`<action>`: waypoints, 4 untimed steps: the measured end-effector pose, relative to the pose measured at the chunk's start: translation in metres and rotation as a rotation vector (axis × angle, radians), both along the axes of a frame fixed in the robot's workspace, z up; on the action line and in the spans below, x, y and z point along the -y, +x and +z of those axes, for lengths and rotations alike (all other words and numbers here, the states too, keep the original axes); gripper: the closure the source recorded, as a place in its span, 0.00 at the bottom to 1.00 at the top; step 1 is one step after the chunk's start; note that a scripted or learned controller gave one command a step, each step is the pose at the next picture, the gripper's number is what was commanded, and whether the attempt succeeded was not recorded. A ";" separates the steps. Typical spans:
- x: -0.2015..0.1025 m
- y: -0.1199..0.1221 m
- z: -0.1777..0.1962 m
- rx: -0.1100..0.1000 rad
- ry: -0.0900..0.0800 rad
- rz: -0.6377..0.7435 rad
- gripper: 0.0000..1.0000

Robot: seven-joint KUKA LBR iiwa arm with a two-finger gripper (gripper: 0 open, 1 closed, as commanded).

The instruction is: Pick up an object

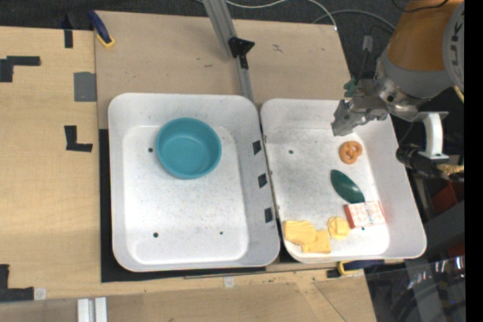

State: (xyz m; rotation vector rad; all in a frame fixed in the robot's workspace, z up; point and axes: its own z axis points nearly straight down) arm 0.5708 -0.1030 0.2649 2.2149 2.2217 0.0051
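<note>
Yellow pieces [308, 235] nearest, red-white packet [364, 214] print unreadable; jaws' state indiscernible above orange ring [350, 152].

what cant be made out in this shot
- Gripper, camera view: dark and small, so its finger state is unreadable.
- Arm, camera view: cut off by the right edge.
- Red and white packet, camera view: print too small to read.
- Yellow pieces, camera view: too blurred to identify.
</note>
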 end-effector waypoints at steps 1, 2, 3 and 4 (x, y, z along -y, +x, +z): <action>-0.042 0.018 -0.013 -0.007 0.001 0.002 1.00; -0.093 0.031 -0.028 -0.008 0.002 0.003 1.00; -0.145 0.056 -0.038 -0.006 0.001 0.004 1.00; -0.202 0.069 -0.047 -0.007 0.002 0.004 1.00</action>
